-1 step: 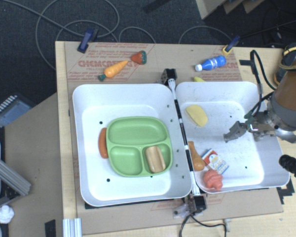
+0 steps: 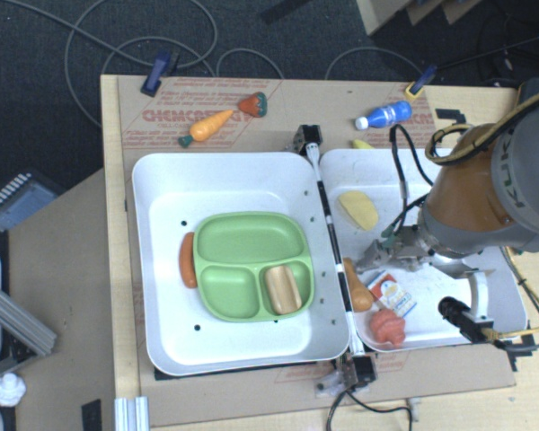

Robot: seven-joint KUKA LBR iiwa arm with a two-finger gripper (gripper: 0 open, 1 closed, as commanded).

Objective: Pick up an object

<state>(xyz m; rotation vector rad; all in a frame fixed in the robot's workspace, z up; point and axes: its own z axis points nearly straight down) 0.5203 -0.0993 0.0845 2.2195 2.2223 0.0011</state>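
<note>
My gripper (image 2: 377,257) hangs low over the middle of the right bin (image 2: 512,308), below the arm's orange band (image 2: 467,191). It is just above and to the right of an orange carrot-like piece (image 2: 356,287) that lies along the bin's left wall. A small red and white packet (image 2: 391,293) lies right below the gripper. A red lumpy toy (image 2: 386,328) sits in the front corner. A pale yellow piece (image 2: 359,209) lies further back. Nothing is visibly held.
The left bin (image 2: 162,196) holds a green divided plate (image 2: 247,241) with a tan bun (image 2: 283,288) in one compartment, and an orange sausage (image 2: 189,259) beside it. Behind the bins lie a toy carrot (image 2: 211,124), a red toy (image 2: 254,104) and a blue bottle (image 2: 384,115).
</note>
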